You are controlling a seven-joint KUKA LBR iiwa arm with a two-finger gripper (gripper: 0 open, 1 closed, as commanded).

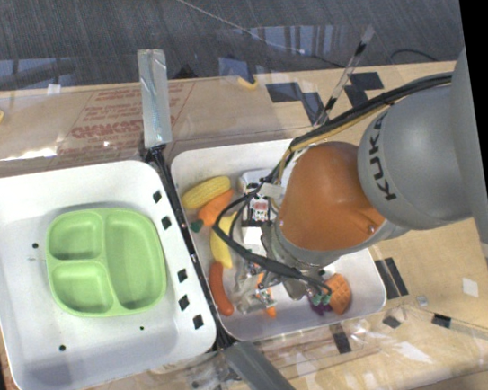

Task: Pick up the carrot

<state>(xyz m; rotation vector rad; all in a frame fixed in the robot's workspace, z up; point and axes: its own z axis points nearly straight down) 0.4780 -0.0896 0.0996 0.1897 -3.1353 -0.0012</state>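
Jaws cannot be judged as spread or closed, since the gripper (260, 291) is largely hidden beneath the wrist in the right bin (369, 300). 2 orange pieces are seen nearby. One carrot (219, 290), slim and reddish orange, is laid along the bin's left wall, just left of the gripper. Farther back, another orange piece (213, 210) is found beside corn (206, 191). A green tray (106, 260) is held in the left bin (9, 202).

A dark grey carpet floor (38, 29) lies behind a light brown wooden bench (41, 111). Shiny clear plastic sheet (97, 121) and grey tape strip (154, 98) cover the bench.
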